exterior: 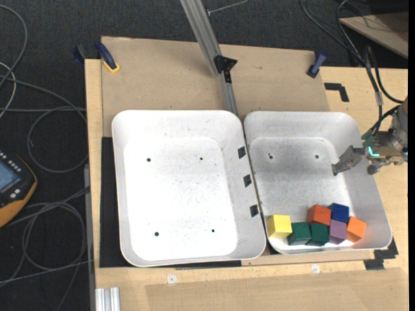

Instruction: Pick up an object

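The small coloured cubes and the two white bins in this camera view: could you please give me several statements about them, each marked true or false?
1. All the small coloured cubes lie in the right white bin. True.
2. The cubes are gathered at that bin's far edge. False: they sit along its near edge.
3. The yellow cube is the leftmost of the group. True.
4. The gripper is gripping the blue cube. False: the gripper is above the bin's right side, apart from the cubes.
5. The left white bin holds a green cube. False: the green cubes are in the right bin.

Robotics lab: clamped wooden bench [162, 76], loose floor cables [39, 128], handheld controller [13, 183].
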Robot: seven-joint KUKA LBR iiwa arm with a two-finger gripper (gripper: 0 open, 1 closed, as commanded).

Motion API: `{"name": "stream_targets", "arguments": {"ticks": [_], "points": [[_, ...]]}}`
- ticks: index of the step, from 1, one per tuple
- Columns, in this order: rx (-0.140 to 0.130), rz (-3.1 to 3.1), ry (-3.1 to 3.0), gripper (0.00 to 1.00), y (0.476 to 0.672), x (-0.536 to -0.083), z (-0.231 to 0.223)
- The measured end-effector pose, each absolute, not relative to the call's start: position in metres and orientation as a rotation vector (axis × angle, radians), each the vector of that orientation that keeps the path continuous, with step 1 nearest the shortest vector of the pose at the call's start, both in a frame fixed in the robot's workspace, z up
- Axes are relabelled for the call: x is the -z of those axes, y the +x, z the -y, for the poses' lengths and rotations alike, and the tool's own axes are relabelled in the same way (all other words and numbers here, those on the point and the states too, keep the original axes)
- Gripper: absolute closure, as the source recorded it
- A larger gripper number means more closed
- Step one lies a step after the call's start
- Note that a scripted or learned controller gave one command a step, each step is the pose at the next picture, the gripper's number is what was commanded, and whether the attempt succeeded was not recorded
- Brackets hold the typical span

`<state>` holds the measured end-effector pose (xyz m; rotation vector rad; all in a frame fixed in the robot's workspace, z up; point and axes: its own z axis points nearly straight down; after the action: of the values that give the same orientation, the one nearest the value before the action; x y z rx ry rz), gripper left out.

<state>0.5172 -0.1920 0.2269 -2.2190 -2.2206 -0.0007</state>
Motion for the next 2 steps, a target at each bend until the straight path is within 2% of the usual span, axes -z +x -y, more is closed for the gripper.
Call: {"name": "stream_targets", "arguments": {"ticks": [1,2], "points": [[-0.003,2.218,-2.218,0.00,0.511,-0.182,0.188],[-0.005,2.216,-2.216,0.00,0.512,-0.119,0.189]]}}
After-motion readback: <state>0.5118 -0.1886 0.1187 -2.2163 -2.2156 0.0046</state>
